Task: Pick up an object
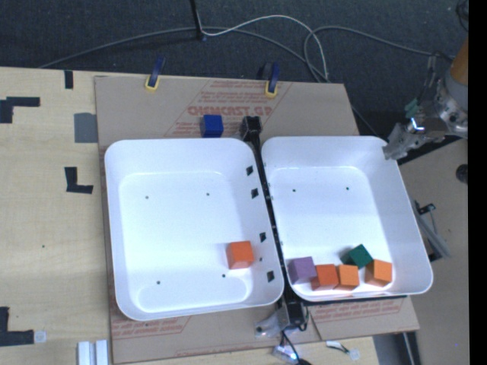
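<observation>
An orange cube (pixel 240 254) lies in the left bin (pixel 137 166), near its front right corner. The right bin (pixel 327 166) has a row of blocks along its front wall: a purple cube (pixel 302 268), an orange cube (pixel 326 277), a second orange cube (pixel 348 276), a green block (pixel 357 255) and another orange cube (pixel 379 271). My gripper (pixel 402 141) hovers at the far right, just outside the right bin's back right corner, well away from every block. Nothing shows between its fingers.
A blue cube (pixel 212 125) sits on the cardboard behind the left bin. Black clips (pixel 250 127) run along the seam between the bins. Blue and yellow clamps (pixel 156 74) hold the cardboard's back edge. Cables trail across the dark floor behind.
</observation>
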`<action>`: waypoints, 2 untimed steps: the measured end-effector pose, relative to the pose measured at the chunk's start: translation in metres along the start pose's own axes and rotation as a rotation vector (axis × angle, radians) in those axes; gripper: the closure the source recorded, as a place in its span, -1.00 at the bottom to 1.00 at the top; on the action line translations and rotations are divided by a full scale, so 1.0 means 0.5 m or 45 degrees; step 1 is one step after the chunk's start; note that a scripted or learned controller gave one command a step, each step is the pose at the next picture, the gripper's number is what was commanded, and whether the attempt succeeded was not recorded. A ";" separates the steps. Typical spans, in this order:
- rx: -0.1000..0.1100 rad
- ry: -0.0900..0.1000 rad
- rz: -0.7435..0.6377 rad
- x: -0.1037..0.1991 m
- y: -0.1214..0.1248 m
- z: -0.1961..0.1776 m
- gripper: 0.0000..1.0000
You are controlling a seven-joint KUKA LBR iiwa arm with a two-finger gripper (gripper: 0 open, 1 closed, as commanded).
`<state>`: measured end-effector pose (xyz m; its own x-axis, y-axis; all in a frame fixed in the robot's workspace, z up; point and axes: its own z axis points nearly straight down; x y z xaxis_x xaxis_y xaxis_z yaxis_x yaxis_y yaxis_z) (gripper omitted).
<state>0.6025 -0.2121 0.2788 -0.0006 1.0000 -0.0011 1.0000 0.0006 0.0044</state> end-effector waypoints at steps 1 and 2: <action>0.006 0.002 -0.004 0.100 -0.013 0.009 1.00; 0.008 0.003 -0.005 0.201 -0.005 0.048 1.00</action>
<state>0.6002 -0.1117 0.2547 -0.0042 1.0000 0.0012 1.0000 0.0042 -0.0018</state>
